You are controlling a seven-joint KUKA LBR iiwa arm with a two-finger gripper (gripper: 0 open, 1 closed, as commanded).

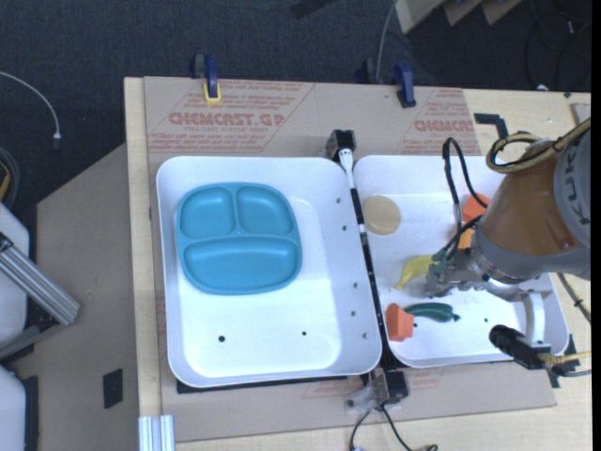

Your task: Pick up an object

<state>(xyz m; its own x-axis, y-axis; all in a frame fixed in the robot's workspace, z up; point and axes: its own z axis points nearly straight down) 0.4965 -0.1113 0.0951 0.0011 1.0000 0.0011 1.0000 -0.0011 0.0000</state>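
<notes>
My gripper (443, 278) is low in the right bin (413, 181), at the right edge of a yellow object (413, 271). Just below it lies a dark green elongated object (434, 312), and an orange block (400, 322) sits by the bin's front left wall. A tan round disc (381, 214) rests toward the back left of that bin. A small orange piece (475, 204) peeks out behind the arm's wrist. The wrist hides whatever lies under it on the bin's right side.
The left bin (282, 336) holds a blue divided plate (240, 237) in its back left part. A black divider strip (361, 242) runs between the two bins. Blue clamps (208, 69) stand at the bench's back edge.
</notes>
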